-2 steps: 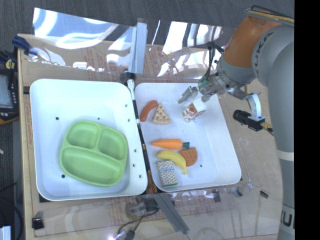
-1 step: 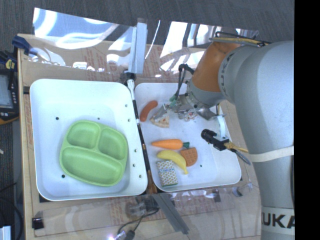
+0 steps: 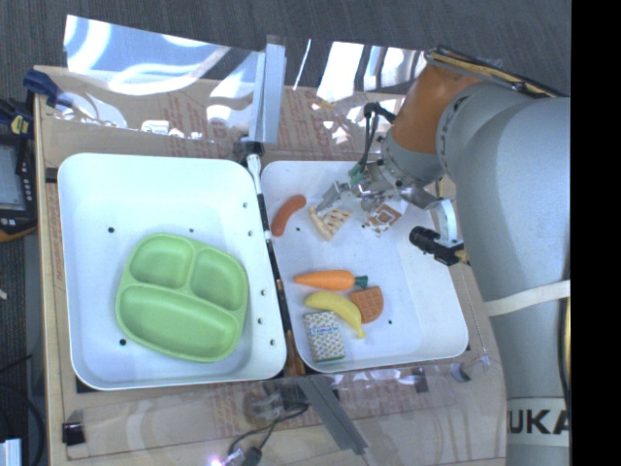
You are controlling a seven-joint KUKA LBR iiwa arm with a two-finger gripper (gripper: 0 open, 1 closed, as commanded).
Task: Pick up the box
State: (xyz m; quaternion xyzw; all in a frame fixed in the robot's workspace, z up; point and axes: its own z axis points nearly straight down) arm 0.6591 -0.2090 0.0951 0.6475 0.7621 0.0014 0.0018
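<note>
Overhead, tool (image 3: 342, 194) above right bin (image 3: 427, 338), box (image 3: 324, 336) apart

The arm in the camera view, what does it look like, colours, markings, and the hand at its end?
The arm is bulky and rounded, light grey, with an orange band above the wrist. Dark letters "UKA" show low on its body. A black fitting sticks out from its side. The hand is small, metallic grey with dark parts; finer detail is too small to tell.

I am seeing a tray (image 3: 182, 297) lying in the left bin (image 3: 82, 192); box (image 3: 325, 336) sitting in the right bin (image 3: 432, 330), below the banana (image 3: 335, 310).
</note>
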